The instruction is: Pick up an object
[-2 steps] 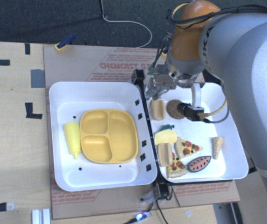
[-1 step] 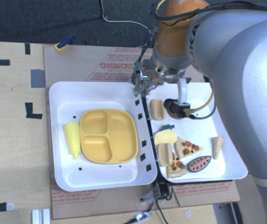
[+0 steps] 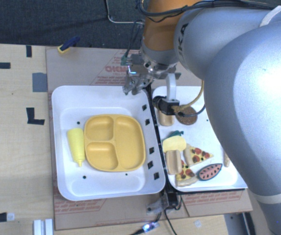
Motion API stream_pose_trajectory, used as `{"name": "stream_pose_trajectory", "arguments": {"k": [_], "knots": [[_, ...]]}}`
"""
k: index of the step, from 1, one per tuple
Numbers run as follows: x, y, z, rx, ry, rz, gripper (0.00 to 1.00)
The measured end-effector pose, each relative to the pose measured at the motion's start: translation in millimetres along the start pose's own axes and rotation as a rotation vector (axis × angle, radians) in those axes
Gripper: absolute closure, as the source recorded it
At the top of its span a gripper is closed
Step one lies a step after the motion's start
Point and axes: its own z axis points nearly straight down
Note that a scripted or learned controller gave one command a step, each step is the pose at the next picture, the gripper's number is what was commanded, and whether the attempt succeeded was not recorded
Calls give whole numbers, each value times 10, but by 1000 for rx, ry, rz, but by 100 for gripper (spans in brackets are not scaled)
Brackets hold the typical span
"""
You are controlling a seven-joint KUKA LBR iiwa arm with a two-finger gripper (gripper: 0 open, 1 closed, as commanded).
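Yellow tray (image 3: 114, 142) and bottle (image 3: 76, 146) share the left bin (image 3: 62, 102) — pizza slice (image 3: 197, 155) opposite.

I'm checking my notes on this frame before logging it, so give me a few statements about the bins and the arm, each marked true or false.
1. The yellow divided plate lies in the left bin. True.
2. The yellow bottle lies in the right bin. False: it lies in the left bin, just left of the plate.
3. The pizza slice and the watermelon slice lie in the right bin. True.
4. The gripper hangs over the near end of the bins. False: it is at the far end, by the divide between the two bins.
5. The plate has three compartments. True.
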Motion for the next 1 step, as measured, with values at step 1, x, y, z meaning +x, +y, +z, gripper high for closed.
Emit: {"name": "stream_pose_trajectory", "arguments": {"k": [1], "knots": [[-169, -109, -6, 3, -3, 6, 100]]}}
